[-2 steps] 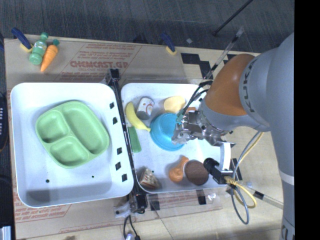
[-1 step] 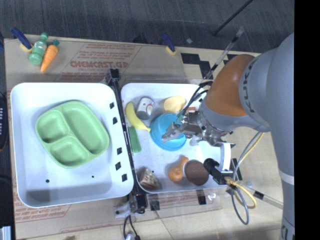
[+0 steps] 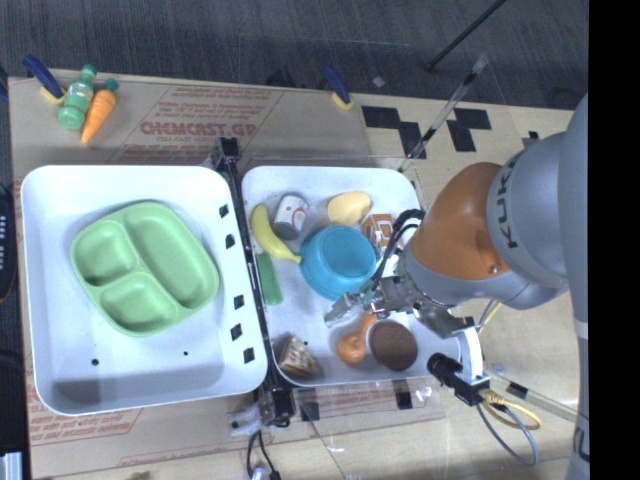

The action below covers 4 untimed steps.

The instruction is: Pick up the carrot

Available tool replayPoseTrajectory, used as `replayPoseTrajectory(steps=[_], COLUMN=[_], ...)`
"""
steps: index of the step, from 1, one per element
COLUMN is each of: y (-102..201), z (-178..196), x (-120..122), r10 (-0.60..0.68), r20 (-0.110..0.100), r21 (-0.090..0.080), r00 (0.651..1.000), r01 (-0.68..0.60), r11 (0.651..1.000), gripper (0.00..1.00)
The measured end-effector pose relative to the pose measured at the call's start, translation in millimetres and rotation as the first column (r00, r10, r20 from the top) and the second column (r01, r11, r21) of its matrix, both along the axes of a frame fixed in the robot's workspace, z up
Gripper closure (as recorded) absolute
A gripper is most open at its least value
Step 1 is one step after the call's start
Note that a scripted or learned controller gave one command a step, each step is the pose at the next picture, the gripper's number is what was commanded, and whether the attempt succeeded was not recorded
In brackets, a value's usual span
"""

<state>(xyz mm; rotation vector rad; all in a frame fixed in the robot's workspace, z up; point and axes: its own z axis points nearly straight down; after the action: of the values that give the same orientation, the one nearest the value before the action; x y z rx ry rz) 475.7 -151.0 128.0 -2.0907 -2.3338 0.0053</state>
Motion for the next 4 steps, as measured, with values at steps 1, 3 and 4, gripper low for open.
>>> replayPoseTrajectory(steps=[1,3,4], y=[-25,26,26], z=[-36,-13,-3], x=[1,0,1], r10=[-0.224,-0.08,-0.075], r20=[-0.001,-0.001,-0.005], r21=[0.001,0.002,0.003], r00=[0.975,0.997,0.997], r01=[0.224,0.08,0.075], r11=[0.975,0.997,0.997], gripper=[0.0,1.0,1.0])
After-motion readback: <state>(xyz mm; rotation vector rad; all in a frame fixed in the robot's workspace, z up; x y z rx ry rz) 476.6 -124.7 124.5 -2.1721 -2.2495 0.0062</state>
